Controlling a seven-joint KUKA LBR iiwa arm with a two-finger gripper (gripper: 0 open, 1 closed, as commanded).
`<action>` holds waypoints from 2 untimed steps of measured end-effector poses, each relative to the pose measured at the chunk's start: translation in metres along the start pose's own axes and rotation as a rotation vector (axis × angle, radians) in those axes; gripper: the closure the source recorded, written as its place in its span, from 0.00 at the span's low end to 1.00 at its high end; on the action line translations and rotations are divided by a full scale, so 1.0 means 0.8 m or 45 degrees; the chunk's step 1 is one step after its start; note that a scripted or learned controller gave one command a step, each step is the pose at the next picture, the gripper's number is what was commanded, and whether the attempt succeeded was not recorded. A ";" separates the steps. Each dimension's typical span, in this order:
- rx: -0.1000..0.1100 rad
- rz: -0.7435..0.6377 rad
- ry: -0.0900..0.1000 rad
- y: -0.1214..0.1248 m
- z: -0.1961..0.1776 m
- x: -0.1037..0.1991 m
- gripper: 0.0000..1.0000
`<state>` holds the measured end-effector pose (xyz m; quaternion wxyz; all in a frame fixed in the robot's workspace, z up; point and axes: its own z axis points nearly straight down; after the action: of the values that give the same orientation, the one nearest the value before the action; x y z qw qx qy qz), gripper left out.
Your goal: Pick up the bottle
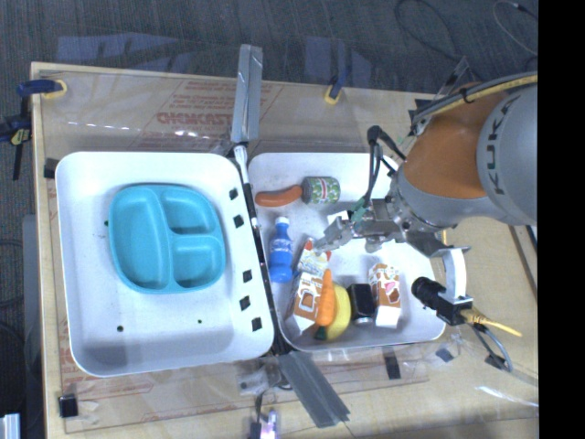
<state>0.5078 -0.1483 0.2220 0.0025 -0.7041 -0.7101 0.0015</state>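
Note:
The bottle (281,251) is blue with a white cap and a pale label. It lies lengthwise against the left wall of the right bin (353,166), cap toward the back. My gripper (335,230) hangs over the middle of that bin, just right of the bottle and apart from it, above a small carton (312,262). It is open, with nothing between its fingers. The grey arm with its orange band (452,158) reaches in from the right.
Around the bottle in the right bin lie a sausage (277,197), a green can (320,189), a carrot (325,298), a banana (341,311), a black block (363,300) and a second carton (388,293). A blue divided tray (168,237) sits in the left bin (82,327).

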 end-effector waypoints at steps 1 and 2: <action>-0.011 -0.174 -0.018 0.074 0.144 0.043 0.00; -0.011 -0.174 -0.018 0.074 0.144 0.043 0.00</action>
<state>0.5658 -0.1130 0.1066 -0.0055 -0.6538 -0.7566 0.0031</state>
